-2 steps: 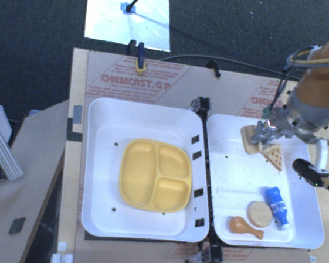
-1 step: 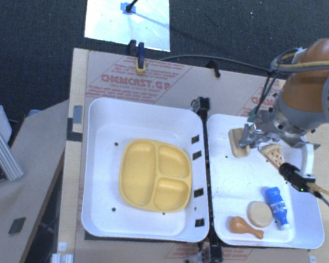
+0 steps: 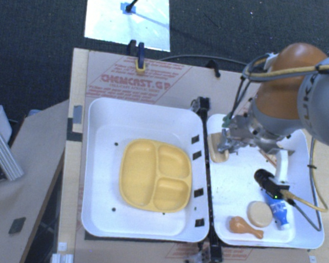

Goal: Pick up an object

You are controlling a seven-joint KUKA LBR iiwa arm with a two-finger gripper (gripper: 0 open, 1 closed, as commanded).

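Judging by nearness, we take the tan block [image 3: 215, 152] as the likely pick. It lies right beneath the pincer [image 3: 229, 143], in the far corner of the right bin [image 3: 237, 189], close against the wall shared with the left bin [image 3: 103, 150]. That wall probably leaves little room on one side, which may explain the steep approach from above. We cannot tell whether the pincer is open or closed, so we claim no grasp.

Well apart from the pincer, toward the bin's near rim, a round beige disc [image 3: 259, 213], an orange pear-shaped toy [image 3: 244, 226] and a blue tube [image 3: 280, 214] lie close together, out of the arm's way. Across the wall from the pincer, a yellow divided plate [image 3: 156, 175] lies flat and alone.

Both bins rest on a printed brown board [image 3: 141, 81], held at its far edge by a clamp [image 3: 140, 56], presumably to stop it sliding. Beyond the board we see dark carpet [image 3: 35, 25] and a pale sheet [image 3: 128, 12].
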